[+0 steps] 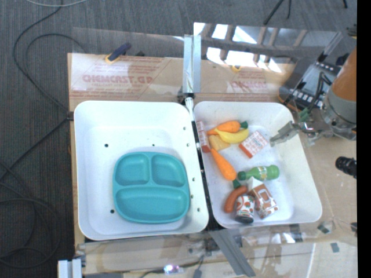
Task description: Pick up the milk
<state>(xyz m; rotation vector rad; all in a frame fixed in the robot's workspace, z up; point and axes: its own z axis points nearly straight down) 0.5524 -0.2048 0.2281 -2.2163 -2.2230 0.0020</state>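
Where the right bin (307, 213) comes nearest you, you've got the milk (265, 201), a brown-and-white carton touching a can (244, 208); its print is too small to read. Just behind it lie a green bottle (261, 172) and a carrot (223, 164). Farther back, the gripper (282, 134) hangs over the bin beside an orange-white box (253, 144), fingers apart, nothing between them. On the far sheet (116, 79) you can read roughly "CHEMCAST GP".

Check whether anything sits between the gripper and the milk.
Nothing visible does. The gripper sits just right of the red-and-white carton I take for the milk, bare bin floor between them; the banana lies on its left.
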